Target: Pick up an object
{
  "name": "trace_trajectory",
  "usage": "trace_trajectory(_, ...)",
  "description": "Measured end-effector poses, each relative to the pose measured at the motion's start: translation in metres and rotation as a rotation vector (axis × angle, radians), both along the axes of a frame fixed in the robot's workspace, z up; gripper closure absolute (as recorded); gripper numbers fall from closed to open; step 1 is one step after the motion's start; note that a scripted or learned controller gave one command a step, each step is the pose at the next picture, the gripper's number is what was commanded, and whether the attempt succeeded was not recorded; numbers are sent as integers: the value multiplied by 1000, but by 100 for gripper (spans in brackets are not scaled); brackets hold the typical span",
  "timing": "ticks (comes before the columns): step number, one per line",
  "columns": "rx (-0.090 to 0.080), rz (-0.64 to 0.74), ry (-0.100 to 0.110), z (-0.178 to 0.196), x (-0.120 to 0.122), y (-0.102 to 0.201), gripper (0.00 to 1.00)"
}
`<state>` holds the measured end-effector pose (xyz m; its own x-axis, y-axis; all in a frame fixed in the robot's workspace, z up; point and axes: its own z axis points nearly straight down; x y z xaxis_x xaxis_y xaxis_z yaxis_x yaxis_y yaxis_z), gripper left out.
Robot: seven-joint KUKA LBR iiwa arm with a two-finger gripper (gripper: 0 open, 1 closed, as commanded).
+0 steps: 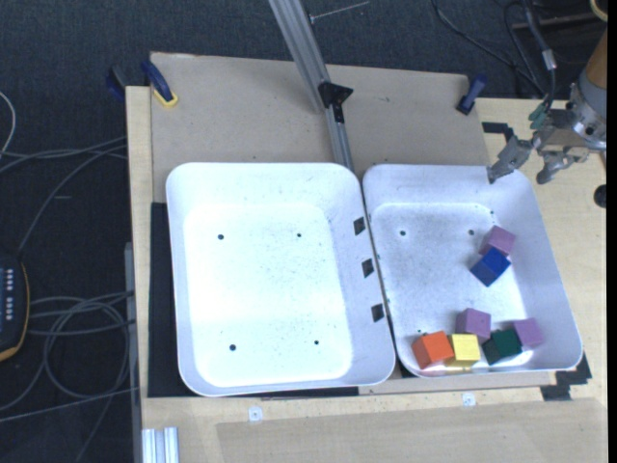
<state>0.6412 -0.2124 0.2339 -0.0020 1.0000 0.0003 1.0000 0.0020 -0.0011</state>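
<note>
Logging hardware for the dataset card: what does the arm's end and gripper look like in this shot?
At the frame's right edge, the gripper is a compact grey metal unit with a small green mark near its top. Its slim grey jaws taper toward the right bin. Above it, the wrist shows an orange-tan section. A thin cable runs down toward the gripper.

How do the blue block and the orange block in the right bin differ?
The blue block sits mid-bin, turned diamond-wise, touching a purple block; the orange block lies at the near wall, squarer to the view, beside a yellow block. Both are small cubes, away from the pincer.
</note>
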Motion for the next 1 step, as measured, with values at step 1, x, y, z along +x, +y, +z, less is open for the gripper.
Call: trace_trajectory(1, -1, 0, 0, 0, 0, 0, 0)
